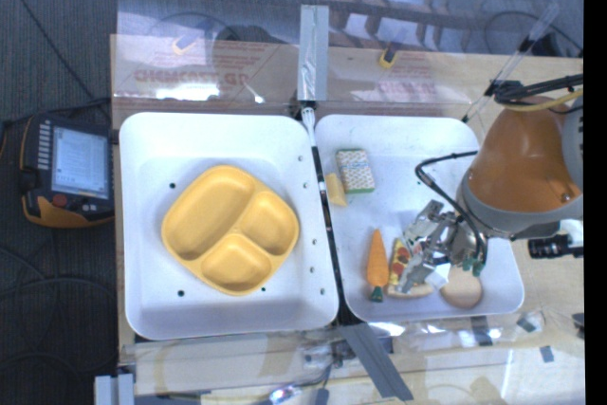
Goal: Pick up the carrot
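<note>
Right bin with carrot just left of fingers (spread unclear, grip impossible to tell)

Smooth white plastic bins, a glossy yellow plastic plate, and a matt orange carrot.

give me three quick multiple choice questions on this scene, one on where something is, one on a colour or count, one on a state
1. Where does the carrot lie?
A. in the right bin
B. on the yellow tray
C. on the floor

2. How many compartments has the yellow tray?
A. two
B. three
C. five

3. What state is the carrot in?
A. lifted above the bin
B. lying flat, not held
C. standing on the tray

Answers:
1. A: it lies on the right bin floor, just left of the gripper.
2. B: ridges split the tray in the left bin into three.
3. B: it rests beside the gripper, not between its fingers.
</note>
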### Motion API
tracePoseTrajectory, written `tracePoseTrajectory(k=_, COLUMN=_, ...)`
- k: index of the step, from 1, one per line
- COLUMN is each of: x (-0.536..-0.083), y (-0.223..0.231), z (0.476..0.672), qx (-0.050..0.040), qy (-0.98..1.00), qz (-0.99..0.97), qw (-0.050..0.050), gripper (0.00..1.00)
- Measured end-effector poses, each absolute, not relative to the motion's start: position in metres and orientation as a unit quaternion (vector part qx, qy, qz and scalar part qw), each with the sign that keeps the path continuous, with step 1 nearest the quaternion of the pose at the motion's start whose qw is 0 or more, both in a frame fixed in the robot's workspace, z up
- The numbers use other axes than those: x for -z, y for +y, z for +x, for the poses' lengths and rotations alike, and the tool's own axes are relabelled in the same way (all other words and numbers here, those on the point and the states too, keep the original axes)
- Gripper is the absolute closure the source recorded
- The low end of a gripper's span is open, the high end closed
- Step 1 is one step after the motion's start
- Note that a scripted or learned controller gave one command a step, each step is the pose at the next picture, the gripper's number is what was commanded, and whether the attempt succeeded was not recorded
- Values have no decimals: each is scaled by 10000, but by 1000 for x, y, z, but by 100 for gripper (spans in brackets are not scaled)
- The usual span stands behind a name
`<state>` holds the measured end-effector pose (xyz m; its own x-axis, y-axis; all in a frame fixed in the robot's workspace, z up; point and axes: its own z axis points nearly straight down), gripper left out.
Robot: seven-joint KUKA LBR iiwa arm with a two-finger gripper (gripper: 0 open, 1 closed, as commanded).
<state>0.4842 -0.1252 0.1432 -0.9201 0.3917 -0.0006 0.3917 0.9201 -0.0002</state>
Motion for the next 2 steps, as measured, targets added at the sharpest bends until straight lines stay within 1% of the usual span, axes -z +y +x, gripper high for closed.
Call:
tracePoseTrajectory(k=1, x=-90, y=-136, z=561, qx=9, qy=9861, qz=1663, qw=52, gripper=0)
tracePoseTrajectory(k=2, x=-244, y=-126, z=566, qx=-2, qy=9991, qz=435, qw=28, gripper=0)
